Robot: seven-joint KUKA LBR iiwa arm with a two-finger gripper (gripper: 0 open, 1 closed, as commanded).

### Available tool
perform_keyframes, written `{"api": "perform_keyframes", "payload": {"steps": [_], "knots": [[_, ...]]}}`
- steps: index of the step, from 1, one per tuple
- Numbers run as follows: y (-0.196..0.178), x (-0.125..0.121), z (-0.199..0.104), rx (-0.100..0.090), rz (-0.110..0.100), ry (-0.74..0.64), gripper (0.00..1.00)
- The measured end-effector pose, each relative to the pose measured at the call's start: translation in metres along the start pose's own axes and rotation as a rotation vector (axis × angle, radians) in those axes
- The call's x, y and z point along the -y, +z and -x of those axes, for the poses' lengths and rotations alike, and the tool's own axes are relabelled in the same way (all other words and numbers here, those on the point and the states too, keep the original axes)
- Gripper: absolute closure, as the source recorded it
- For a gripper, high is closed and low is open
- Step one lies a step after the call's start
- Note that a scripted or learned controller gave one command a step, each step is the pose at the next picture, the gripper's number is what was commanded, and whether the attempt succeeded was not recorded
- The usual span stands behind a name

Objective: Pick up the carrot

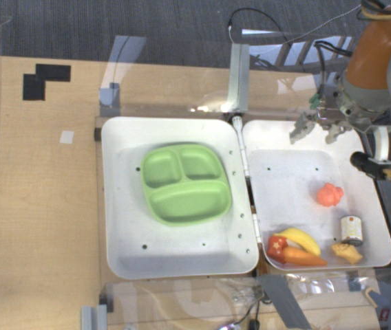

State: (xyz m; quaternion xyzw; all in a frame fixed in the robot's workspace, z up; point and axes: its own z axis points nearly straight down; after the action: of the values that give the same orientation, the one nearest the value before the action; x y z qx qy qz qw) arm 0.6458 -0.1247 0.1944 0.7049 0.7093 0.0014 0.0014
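You are looking down at two white bins sitting side by side on the bench, and the carrot [303, 256] is lying in the right bin [285, 177], down along its near edge toward the near-left corner. It is showing as a smooth orange piece, longer than it is wide, lying almost level across the view with its thicker end pointing left and its tapered end pointing right. A yellow banana [300, 240] is lying just behind it, touching or nearly so, and a red piece [275, 245] is pressing against the carrot's left end. Further right along the same edge, a tan lump [347, 252] is sitting just in front of a small tin [350, 229], and a pinkish-orange fruit [329, 194] is resting alone nearer the bin's middle. The gripper [318, 130] is hanging over the far edge of the right bin, well apart from the carrot, with its two fingers [301, 128] spread apart and nothing between them. The left bin [133, 253] is holding a green divided plate [184, 183], lying flat near its centre with three compartments facing up.
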Motion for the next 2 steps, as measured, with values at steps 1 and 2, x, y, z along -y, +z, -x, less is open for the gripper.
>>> {"api": "perform_keyframes", "payload": {"steps": [1,2], "knots": [[-0.099,0.074,0.081,0.003,0.003,0.131,0.00],[-0.110,0.073,0.080,0.004,0.007,0.124,1.00]]}}
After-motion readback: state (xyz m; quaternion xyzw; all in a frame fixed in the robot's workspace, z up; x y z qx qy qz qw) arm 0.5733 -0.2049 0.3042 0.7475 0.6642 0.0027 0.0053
